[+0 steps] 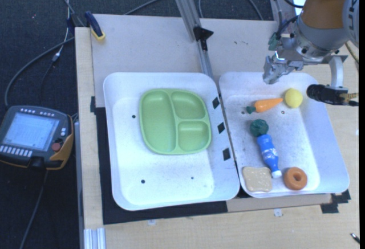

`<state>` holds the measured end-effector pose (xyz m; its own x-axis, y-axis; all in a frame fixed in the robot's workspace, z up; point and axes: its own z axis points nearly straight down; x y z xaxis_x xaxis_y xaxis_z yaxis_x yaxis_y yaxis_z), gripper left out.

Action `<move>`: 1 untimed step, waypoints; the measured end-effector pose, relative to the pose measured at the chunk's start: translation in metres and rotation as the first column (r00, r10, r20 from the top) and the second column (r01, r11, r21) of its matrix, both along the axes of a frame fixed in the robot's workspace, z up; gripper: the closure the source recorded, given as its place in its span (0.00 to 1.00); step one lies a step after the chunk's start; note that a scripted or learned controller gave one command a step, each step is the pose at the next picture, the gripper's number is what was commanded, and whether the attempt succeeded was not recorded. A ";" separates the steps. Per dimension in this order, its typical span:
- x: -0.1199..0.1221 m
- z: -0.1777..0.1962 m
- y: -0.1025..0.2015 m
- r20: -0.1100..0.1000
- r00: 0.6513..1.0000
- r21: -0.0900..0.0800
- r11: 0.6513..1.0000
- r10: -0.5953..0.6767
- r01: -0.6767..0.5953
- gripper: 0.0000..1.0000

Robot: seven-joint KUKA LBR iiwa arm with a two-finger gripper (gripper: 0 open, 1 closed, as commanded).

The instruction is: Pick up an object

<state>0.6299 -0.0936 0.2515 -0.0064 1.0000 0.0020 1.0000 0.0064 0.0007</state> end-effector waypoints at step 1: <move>0.000 -0.014 0.049 -0.003 1.000 0.000 1.000 -0.001 0.001 1.00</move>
<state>0.6302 -0.0443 0.2379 -0.0057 1.0000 0.0023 1.0000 0.0057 -0.0021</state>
